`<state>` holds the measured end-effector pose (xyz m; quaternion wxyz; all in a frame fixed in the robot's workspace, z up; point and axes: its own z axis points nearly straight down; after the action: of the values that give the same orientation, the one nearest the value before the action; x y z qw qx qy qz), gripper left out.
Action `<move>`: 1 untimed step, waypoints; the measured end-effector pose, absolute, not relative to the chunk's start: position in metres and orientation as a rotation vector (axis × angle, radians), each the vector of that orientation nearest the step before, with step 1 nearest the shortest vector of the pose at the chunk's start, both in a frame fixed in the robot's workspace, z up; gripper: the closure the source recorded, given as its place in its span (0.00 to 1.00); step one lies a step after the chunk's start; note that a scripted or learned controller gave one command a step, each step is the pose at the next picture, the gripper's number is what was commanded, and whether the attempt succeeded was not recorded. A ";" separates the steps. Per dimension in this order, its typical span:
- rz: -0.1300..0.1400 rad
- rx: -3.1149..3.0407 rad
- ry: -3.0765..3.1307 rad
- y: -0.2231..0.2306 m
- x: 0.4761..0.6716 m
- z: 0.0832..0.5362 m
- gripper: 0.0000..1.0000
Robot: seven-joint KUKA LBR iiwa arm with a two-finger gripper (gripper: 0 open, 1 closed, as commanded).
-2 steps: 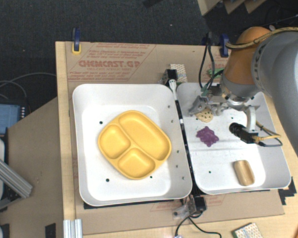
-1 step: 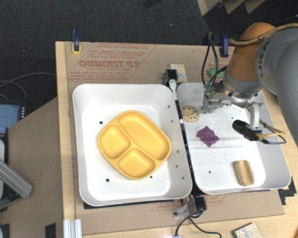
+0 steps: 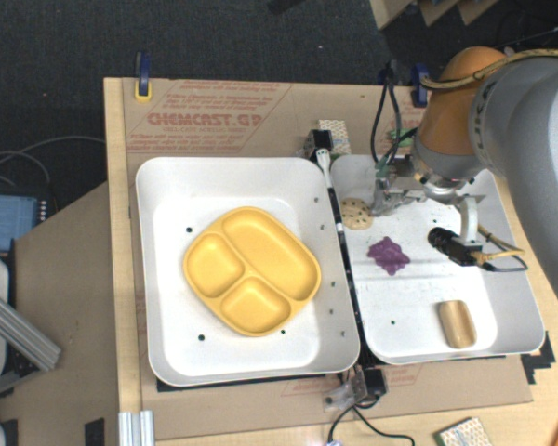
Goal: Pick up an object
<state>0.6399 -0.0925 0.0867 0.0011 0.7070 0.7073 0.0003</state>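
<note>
A round tan biscuit (image 3: 355,214) with small holes lies at the right bin's (image 3: 405,309) left edge, just beside the gripper (image 3: 386,201); whether that is open or closed cannot be told. A purple lump (image 3: 388,255) and a gold cylinder (image 3: 456,323) lie nearer the bin's front edge, and a yellow divided plate (image 3: 251,269) sits in the left bin (image 3: 167,203). The board (image 3: 121,156) reads "CHEMCAST GP" in red.

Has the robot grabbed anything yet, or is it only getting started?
Nothing looks lifted yet. The gripper sits in the right bin, beside the round tan disc. The purple lump, gold cylinder and yellow tray all rest in their bins. Grasping and lifting remain.
</note>
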 end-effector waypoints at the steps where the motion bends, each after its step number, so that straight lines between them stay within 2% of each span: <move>1: 0.014 2.212 2.211 -0.103 0.627 0.243 1.00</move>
<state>0.6267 -0.1027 0.2427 0.0067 0.7073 0.7069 0.0045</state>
